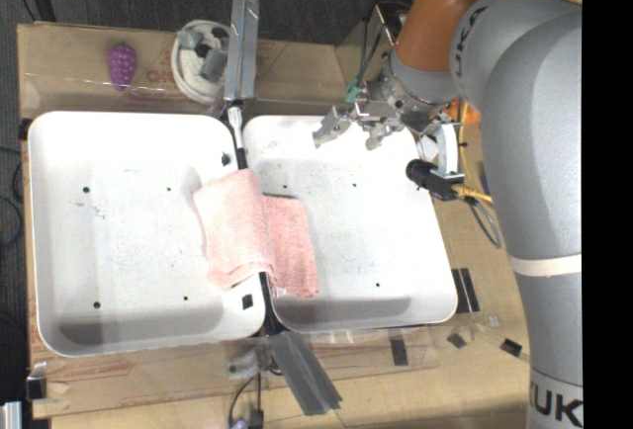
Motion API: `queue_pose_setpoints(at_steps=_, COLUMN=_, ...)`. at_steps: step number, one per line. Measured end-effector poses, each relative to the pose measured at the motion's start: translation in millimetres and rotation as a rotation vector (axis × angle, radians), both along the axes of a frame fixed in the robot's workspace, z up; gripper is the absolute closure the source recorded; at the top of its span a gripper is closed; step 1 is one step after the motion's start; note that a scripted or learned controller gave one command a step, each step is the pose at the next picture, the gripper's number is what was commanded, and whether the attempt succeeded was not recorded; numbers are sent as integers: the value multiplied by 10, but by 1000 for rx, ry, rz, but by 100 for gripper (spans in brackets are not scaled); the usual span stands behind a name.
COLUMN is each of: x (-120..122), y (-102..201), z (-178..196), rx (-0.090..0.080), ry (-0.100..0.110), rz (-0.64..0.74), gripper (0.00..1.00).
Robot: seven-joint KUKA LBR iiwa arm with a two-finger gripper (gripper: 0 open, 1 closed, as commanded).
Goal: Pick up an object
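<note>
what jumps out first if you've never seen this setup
A pink towel lies draped over the divide between the two white bins, part in each. The big grey arm with its orange band fills the right side, its tool over the far edge of the right bin, apart from the towel. A small purple object sits on the bench beyond the left bin.

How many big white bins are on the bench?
2. The left bin and the right bin sit side by side. A pink cloth drapes over the edge where they meet, with part of it lying in each bin.
</note>
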State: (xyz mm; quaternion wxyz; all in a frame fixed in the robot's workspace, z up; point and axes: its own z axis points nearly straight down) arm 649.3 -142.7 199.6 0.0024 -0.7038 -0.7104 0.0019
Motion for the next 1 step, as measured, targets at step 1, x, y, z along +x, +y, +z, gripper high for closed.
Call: queue_pose_setpoints(at_steps=1, x=-31, y=2, z=-807, rx=1, ry=-2, rz=163, gripper=0)
